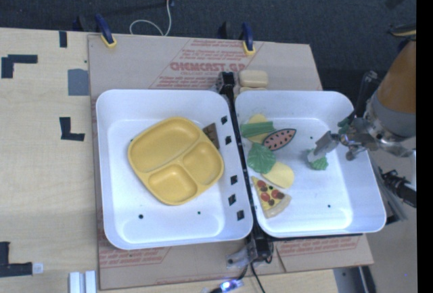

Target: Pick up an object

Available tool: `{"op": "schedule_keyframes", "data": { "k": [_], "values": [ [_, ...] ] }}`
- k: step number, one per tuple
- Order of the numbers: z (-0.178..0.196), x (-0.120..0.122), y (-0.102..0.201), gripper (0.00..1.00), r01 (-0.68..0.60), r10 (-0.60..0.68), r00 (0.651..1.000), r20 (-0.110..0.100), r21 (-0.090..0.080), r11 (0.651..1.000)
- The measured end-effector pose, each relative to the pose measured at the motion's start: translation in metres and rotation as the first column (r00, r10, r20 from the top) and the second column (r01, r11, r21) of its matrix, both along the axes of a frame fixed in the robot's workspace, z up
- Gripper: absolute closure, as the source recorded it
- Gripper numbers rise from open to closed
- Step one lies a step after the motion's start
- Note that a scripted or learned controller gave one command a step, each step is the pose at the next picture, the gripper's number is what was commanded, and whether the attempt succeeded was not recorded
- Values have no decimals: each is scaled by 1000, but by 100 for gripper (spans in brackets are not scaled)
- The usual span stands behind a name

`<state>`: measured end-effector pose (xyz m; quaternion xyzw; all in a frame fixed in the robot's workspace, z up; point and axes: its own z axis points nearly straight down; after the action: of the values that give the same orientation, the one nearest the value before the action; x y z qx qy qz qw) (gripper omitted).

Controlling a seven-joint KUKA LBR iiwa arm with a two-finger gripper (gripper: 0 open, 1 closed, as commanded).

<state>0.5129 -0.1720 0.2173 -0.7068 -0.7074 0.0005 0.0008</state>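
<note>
The gripper [323, 147] is reaching into the right bin [362, 214] from the right, its grey fingers hanging low over the white floor. Directly below its tip a small green object [318, 163] is lying on the bin floor, just beside the fingertip and possibly touching it; nothing is sitting between the fingers, and whether they are spread or closed cannot be told from this angle.

Well apart from the gripper, against the divider on the bin's left side, a cluster of toy food is resting: a green leafy piece [260, 158], a dark oval slice with seeds [279, 139], a yellow rounded piece [281, 175] and a pizza slice [270, 195].

In the left bin [108, 149] a yellow divided plate [175, 160] is lying flat
</note>
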Motion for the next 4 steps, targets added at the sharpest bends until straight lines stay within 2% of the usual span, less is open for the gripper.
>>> {"op": "schedule_keyframes", "data": {
  "k": [1, 2, 3, 4],
  "values": [
    [-109, 59, 58, 0, -7, 7, 1000, -5, 3, 1000],
    [-131, -14, 17, 0, 6, -6, 1000, 2, 3, 1000],
    [-46, 46, -9, 0, -1, 1, 1000, 13, -6, 1000],
    [-127, 42, -55, 0, 6, -6, 1000, 7, -1, 1000]
  ]
}}
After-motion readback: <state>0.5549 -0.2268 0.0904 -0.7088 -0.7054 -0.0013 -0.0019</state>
